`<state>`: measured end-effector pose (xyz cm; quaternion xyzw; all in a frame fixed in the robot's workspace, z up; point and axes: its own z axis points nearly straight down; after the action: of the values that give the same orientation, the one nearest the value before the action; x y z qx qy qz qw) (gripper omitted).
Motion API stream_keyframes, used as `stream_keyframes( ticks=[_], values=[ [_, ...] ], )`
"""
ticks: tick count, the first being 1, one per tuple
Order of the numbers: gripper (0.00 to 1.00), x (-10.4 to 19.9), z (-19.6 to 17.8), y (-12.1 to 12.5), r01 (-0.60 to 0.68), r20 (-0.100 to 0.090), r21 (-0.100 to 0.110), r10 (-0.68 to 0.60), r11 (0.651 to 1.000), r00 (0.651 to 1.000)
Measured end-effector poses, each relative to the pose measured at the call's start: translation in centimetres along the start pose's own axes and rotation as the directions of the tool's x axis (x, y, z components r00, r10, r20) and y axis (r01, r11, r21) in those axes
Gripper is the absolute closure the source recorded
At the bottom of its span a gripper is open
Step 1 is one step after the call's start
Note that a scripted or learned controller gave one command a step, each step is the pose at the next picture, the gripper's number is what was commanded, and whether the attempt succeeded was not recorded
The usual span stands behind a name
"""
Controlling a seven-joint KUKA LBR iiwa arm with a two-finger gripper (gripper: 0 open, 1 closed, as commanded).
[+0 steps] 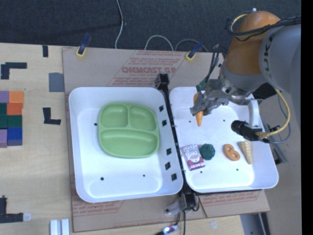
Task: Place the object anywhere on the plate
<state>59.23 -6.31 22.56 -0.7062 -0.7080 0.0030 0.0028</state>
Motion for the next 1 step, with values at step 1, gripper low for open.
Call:
stream_keyframes(
  ticks=[1],
  values=[
    [1.00,4.74,1.42,-2.48,0.002,-0.001,0.002,-0.002,1.000,1.000]
  ],
)
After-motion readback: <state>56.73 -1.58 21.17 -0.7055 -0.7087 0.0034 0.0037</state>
